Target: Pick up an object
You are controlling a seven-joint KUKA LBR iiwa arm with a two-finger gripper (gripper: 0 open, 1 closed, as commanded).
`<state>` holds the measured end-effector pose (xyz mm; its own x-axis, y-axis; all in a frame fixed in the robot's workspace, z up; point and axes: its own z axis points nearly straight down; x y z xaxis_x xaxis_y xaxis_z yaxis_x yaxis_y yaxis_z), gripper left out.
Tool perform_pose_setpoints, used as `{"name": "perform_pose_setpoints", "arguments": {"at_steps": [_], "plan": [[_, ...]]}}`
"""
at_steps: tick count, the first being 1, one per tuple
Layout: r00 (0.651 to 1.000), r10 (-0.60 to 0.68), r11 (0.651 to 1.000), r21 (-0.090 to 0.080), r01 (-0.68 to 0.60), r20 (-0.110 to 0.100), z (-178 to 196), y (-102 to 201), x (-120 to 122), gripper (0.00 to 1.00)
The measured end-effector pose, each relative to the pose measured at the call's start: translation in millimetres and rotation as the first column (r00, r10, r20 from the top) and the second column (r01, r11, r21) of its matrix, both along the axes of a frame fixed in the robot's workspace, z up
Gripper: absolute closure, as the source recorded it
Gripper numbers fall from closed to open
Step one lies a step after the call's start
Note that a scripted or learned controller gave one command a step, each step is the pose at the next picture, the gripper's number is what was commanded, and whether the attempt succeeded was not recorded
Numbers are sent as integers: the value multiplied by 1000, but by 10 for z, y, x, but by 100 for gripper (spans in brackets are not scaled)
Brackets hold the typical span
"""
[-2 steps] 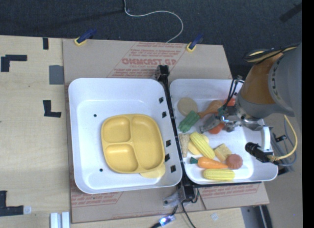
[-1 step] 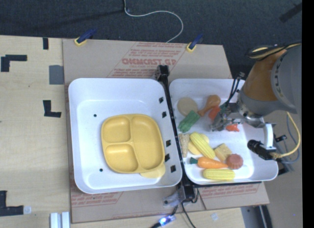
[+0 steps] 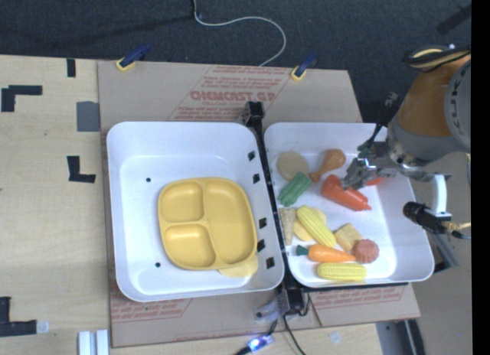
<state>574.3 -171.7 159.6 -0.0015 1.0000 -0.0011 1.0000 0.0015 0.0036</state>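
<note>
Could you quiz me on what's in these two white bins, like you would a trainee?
1. True or false: the yellow divided plate lies in the left bin.
2. Which toy food lies right at the tool? A) red pepper B) corn cob C) green pod
3. Fill in: the carrot lies in the ___ bin.

Key:
1. True; it lies alone there, a yellow piece peeking out under its near edge.
2. A; the tool is low over the pepper's upper end.
3. Right, near the front among the corn.
</note>
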Motion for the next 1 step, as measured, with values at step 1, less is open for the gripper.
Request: {"name": "perform_pose_setpoints", "arguments": {"at_steps": [1], "plan": [[1000,0,1000,-1,0,1,549,-90,59,100]]}}
